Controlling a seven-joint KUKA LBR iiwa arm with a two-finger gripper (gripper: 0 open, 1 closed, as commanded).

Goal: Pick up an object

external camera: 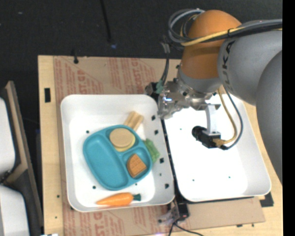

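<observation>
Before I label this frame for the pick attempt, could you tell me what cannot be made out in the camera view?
All in the camera view:
- green item: partly hidden by the right edge of the blue tray; what it is cannot be told.
- tan block: lower end covered by the tray.
- right bin: far right part covered by the arm.
- brown piece in the tray: too small to identify.

One fixed cam overhead — looks down aslant at bench (96, 73).

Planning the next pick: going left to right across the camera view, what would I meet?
Blue tray → round tan biscuit → brown toast piece → green piece → right bin.
</observation>
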